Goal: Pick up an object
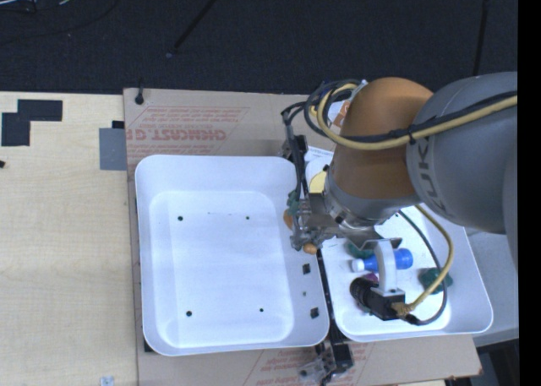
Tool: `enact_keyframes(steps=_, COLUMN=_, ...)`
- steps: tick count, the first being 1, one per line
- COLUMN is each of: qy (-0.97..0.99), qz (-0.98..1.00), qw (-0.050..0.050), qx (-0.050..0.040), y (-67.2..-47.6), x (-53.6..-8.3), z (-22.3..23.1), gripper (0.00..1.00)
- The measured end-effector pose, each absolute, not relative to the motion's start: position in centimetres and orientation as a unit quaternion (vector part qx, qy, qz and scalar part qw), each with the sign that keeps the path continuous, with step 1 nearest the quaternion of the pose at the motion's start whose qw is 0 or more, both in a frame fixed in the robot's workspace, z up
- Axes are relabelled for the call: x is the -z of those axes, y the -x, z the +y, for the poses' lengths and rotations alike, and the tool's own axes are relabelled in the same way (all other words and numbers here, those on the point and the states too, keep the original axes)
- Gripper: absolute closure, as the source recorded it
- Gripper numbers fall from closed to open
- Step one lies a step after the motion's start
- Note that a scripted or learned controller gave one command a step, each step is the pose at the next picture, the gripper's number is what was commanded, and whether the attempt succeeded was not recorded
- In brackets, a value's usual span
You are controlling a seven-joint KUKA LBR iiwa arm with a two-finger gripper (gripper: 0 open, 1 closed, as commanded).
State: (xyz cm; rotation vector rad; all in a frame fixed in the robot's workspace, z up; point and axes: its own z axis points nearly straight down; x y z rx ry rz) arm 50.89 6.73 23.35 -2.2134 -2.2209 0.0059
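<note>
your gripper (304, 239) sits low over the seam where the two bins meet, tucked under the wrist. you cannot tell whether it is open or closed, nor whether anything is in it. above it the arm (456, 156) bends down steeply from the view's right, and its orange band (380, 122) covers much of the right bin (483, 308). just past the gripper on the arm's side, a blue-capped object (401, 258) lies in that bin. a green object (436, 277) lies further out toward the rim, and a yellow object (318, 180) peeks from beneath the wrist. on the gripper's other side the left bin (148, 207) gives you a wide white floor, its inner wall just beside the gripper. both bins rest on a cardboard sheet (194, 122).
</note>
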Motion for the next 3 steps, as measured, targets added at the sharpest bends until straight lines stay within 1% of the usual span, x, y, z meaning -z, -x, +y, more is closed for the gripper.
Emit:
enact_keyframes(steps=1, qy=0.704, qz=-0.710, qw=0.000, qx=0.0017, y=-53.9, x=-28.0, z=14.5, gripper=1.00)
enact_keyframes(steps=2, qy=0.707, qz=-0.708, qw=-0.001, qx=0.0009, y=-54.7, x=-33.4, z=12.7, gripper=1.00)
enact_keyframes(steps=3, qy=0.708, qz=-0.706, qw=0.002, qx=-0.0031, y=-52.3, x=-31.6, z=9.6, gripper=1.00)
